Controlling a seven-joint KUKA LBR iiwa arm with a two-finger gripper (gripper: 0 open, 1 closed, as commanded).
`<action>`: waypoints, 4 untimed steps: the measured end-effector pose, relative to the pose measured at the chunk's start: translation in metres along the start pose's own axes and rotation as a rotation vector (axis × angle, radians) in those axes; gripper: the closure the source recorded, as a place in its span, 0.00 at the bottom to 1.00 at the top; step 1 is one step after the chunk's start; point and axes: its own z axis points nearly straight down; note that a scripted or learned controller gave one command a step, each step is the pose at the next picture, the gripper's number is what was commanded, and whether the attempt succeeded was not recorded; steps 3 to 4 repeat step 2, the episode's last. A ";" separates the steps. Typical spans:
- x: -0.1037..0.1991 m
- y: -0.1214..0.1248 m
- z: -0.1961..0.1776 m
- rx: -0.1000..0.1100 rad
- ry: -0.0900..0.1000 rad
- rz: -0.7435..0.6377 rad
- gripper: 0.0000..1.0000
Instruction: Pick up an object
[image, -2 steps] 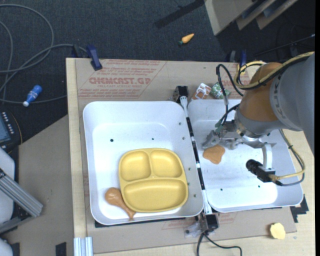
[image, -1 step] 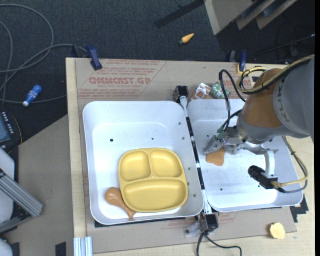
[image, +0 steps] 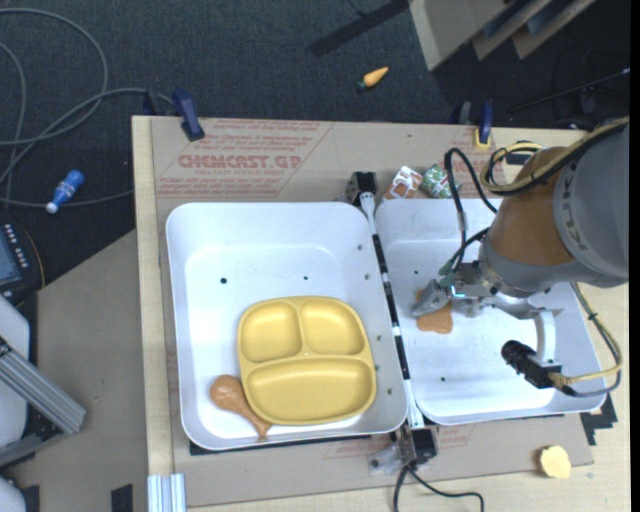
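right bin (image: 560, 385): small orange-brown food toy (image: 435, 321) near its left wall. gripper (image: 440, 298) directly over toy, touching or just above; finger spread cannot tell, grasp unconfirmed. advice: centre over toy, descend straight, close before lifting.

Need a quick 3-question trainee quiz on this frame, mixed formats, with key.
1. True or false: the yellow divided plate lies in the right bin.
2. Which item lies just under the end effector? A) orange piece B) blue bottle C) yellow chunk
3. Fill in: the drumstick-shaped toy touches the plate's lower ____ corner, as seen from the camera.

Key: 1 false, it lies in the left bin; 2 A; 3 left.
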 end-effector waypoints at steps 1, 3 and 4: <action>0.004 -0.005 0.000 -0.001 0.000 0.000 0.00; 0.004 -0.004 -0.010 -0.004 0.001 0.000 1.00; 0.004 -0.004 -0.010 -0.004 0.001 0.000 1.00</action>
